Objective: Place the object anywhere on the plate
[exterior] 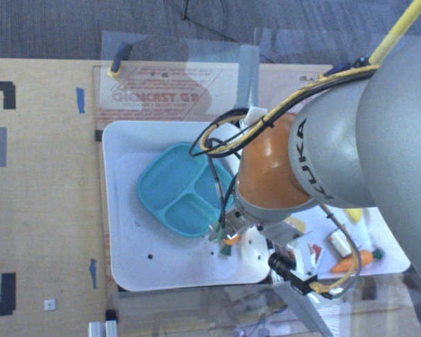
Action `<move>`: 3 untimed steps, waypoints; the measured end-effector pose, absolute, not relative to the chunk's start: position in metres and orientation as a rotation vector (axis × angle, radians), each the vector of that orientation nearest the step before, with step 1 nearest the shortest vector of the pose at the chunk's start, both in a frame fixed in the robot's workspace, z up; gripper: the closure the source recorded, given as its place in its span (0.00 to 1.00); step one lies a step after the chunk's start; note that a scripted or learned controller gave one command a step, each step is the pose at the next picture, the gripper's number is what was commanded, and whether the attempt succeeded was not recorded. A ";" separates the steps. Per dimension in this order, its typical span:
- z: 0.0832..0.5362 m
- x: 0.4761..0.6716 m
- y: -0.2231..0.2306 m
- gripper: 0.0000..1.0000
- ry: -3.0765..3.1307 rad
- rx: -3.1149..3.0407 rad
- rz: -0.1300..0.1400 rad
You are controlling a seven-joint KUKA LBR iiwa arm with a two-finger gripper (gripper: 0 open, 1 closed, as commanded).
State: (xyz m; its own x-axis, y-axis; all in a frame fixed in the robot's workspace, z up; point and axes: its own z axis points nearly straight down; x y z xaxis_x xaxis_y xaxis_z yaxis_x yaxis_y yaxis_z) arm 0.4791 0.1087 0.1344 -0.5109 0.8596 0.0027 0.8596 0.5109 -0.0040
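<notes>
- Small orange-and-green object [226,241]: lies on the left bin [126,209] floor, just beside the near right edge of the plate [179,195], at the claw [224,236].
- Claw: its opening cannot be told; the arm [337,146] covers it.
- Plate: blue, three compartments.
- Arm lettering: "KUKA", partly readable.
- Desk [42,188]: a sheet behind the bin carries faint red lettering, not legible.
- Right bin: a toy carrot [354,260].

The plate [177,196] is a teal, rounded tray with divided compartments: one large section toward the upper left and smaller ones along its lower right. It lies flat in the left white bin, slightly left of the frame's centre. A small object [227,242], orange and green, sits just past the plate's lower right edge, partly hidden.
</notes>
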 end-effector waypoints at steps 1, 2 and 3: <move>0.183 0.510 0.220 1.00 -2.892 -1.228 -0.001; 0.215 0.568 0.217 1.00 -2.819 -1.391 -0.001; 0.125 0.522 0.183 1.00 -2.725 -1.559 0.002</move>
State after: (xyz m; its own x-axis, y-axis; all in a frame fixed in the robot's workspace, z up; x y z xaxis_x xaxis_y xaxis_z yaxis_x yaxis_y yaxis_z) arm 0.5222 0.1829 0.1248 -0.5071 0.8619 0.0010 0.8619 0.5071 -0.0022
